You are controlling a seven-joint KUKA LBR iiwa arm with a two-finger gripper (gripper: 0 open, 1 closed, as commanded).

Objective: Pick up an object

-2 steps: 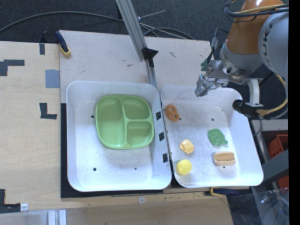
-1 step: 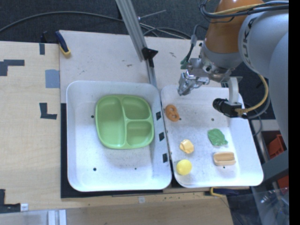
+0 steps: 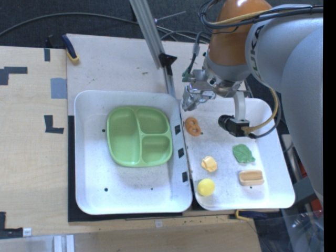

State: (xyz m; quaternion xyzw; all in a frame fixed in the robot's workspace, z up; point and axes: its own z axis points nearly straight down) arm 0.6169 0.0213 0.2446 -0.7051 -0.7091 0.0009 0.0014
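The right bin [image 3: 273, 190] holds several small items: an orange pretzel [image 3: 192, 126] at its left edge, a yellow-white piece [image 3: 209, 164], a yellow ball [image 3: 206, 187], a green leafy piece [image 3: 243, 154] and a tan bun-like piece [image 3: 251, 177]. My gripper [image 3: 192, 100] hangs over the bin's far left corner, just above and beyond the pretzel. Nothing shows between its tips. The grey arm with its orange band fills the upper right.
The left bin [image 3: 86, 156] holds a green divided plate [image 3: 139, 135]. A metal pole [image 3: 149, 33] slants down to the bins' shared far edge. A black fitting [image 3: 232, 125] with a yellow cable hangs over the right bin. Cables lie behind the bench.
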